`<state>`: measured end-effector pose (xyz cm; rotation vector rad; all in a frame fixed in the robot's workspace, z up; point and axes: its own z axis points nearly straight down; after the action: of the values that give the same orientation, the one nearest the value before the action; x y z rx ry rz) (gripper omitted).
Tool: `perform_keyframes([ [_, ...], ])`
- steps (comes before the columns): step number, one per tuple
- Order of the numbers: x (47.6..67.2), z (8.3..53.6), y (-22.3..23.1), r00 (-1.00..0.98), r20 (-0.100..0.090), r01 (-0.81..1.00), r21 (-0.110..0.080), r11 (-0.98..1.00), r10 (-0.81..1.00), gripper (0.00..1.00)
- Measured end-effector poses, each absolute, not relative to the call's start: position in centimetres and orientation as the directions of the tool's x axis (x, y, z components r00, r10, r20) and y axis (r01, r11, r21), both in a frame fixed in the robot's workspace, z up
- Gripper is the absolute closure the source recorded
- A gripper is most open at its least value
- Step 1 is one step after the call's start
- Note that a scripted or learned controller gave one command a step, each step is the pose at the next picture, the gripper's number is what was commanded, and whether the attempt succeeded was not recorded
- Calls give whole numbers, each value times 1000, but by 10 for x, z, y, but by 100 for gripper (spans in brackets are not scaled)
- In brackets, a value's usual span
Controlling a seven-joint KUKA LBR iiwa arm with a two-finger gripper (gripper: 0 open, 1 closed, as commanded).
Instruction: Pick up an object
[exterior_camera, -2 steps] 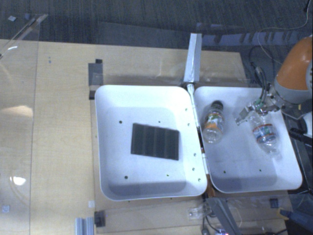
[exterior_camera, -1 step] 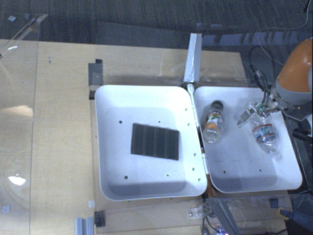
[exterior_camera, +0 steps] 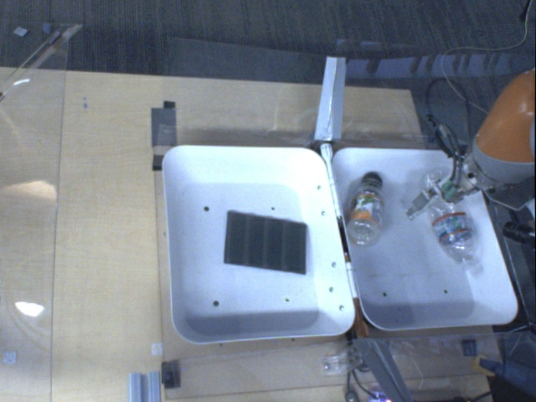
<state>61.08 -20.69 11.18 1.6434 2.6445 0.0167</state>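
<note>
Gripper [exterior_camera: 437, 193] sits spread wide in the right bin [exterior_camera: 419, 296], nothing between its fingers, just above a clear plastic bottle [exterior_camera: 453, 229] at its 5 o'clock. Second bottle [exterior_camera: 365, 208] lies at 9 o'clock.

Dark ribbed mat [exterior_camera: 265, 242] flat in left bin [exterior_camera: 186, 224], approx centre, w/ bench [exterior_camera: 84, 224] underneath.

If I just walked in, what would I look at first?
Probably the dark ribbed mat lying flat in the middle of the left bin. Next, two clear plastic bottles in the right bin: one near its left wall, another right below the gripper.
</note>
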Motion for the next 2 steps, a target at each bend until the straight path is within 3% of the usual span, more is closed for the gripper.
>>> perform_keyframes([
  [1, 612, 112, -208, -452, -14, 892, 19, 452, 892, 0],
  [2, 639, 151, -205, -444, -5, 896, 7, 444, 896, 0],
])
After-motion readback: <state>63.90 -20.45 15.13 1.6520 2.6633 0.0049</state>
